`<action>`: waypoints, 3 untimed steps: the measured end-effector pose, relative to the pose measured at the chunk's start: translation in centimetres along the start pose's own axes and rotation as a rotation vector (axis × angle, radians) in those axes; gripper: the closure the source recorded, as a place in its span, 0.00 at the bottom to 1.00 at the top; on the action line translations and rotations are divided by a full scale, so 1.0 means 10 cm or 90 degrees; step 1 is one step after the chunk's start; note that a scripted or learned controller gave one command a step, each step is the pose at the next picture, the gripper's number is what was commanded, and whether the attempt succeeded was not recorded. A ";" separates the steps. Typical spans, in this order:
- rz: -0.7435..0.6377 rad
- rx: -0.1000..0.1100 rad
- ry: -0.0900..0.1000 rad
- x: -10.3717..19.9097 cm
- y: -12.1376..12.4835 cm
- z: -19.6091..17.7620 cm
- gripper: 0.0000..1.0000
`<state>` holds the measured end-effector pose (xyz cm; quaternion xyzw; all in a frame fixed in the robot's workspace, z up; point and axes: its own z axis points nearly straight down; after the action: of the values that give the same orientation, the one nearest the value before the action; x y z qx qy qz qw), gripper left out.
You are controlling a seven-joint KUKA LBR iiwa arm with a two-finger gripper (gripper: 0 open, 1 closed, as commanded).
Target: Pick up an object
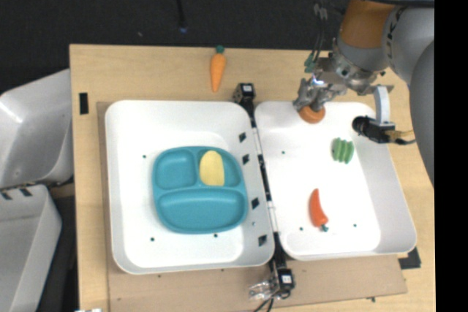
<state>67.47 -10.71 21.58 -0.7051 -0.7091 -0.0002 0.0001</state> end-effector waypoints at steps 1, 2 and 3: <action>0.000 0.001 0.001 0.49 -0.26 -0.14 1.00; 0.000 0.001 0.001 0.95 -0.44 -0.26 1.00; 0.000 0.002 0.000 1.46 -0.59 -0.18 1.00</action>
<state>61.50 3.84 23.42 -0.7051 -0.7091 0.0008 0.0008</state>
